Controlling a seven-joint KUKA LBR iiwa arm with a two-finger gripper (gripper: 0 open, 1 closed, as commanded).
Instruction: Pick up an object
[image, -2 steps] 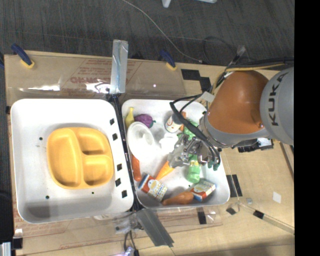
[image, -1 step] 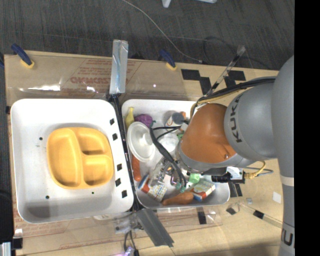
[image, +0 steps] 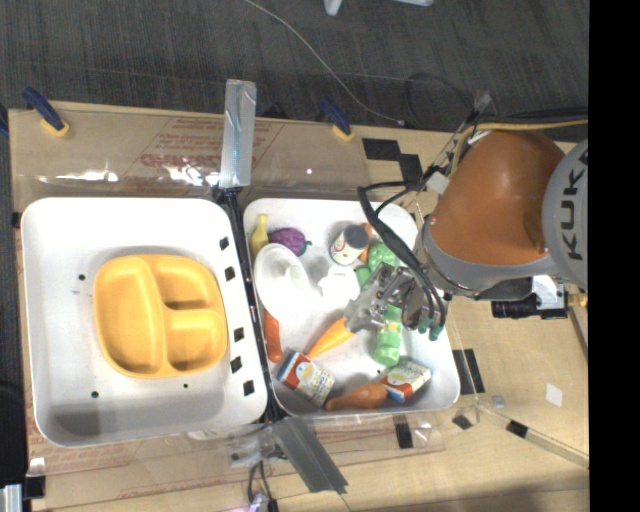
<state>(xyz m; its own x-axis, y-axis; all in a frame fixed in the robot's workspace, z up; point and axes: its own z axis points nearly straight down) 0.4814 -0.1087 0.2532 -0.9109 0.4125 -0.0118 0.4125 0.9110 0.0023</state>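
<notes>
Camera view, from above, showed the end effector (image: 378, 308) low inside the right bin (image: 440, 365), among the toy food. Its metal fingertips sat at the upper end of an orange carrot (image: 330, 340) and just beside a green bottle-like toy (image: 387, 342), but cables and the wrist covered the tips, so I could not tell whether they stood apart or together, or whether anything lay between them. The carrot lay tilted, running down and to the left from the end effector. Just above the end effector was another green piece (image: 380, 255), and beyond that a small round figure with a white and orange face (image: 349, 243). To the upper left of the end effector lay a white cup-like shape (image: 280, 272), with a purple toy (image: 289, 240) and a yellow piece (image: 259, 233) above it near the bin's far corner. Below the end effector lay a small carton (image: 307, 376), a reddish-orange sausage-like toy (image: 357, 397) and a red and white box (image: 408, 378), all near the bin's front wall. Another orange piece (image: 272, 338) lay along the left wall. Well to the left of the end effector, the left bin (image: 60, 240) held a yellow divided tray (image: 160, 312). Both bins rested on the counter (image: 520, 400), and the arm's orange band (image: 498, 195) sat to the upper right.
</notes>
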